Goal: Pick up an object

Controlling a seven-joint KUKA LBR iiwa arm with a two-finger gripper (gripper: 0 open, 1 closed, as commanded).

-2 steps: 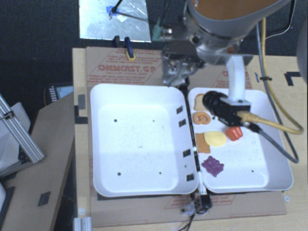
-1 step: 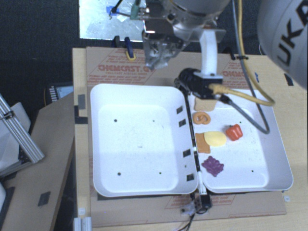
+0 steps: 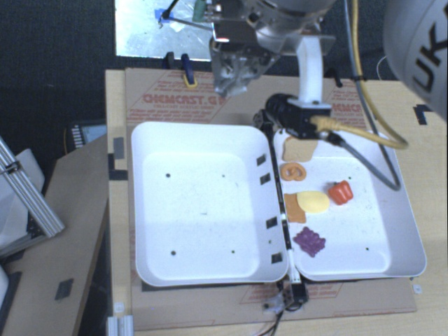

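Two white bins sit on the bench [image 3: 84,208]. The right bin [image 3: 378,250] holds six items: toast slice [image 3: 299,148], pretzel [image 3: 293,171], red pepper [image 3: 341,192], yellow lemon [image 3: 313,201], orange wedge [image 3: 294,210], purple grapes [image 3: 309,241]. The gripper [image 3: 231,72] hangs above the bench behind the left bin [image 3: 196,208].

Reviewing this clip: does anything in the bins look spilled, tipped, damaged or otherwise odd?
Nothing stands out. The toy foods, a pretzel, red pepper, yellow piece and purple grapes, sit clustered in the right bin near the divider. The gripper is raised beyond the bins' far edge.
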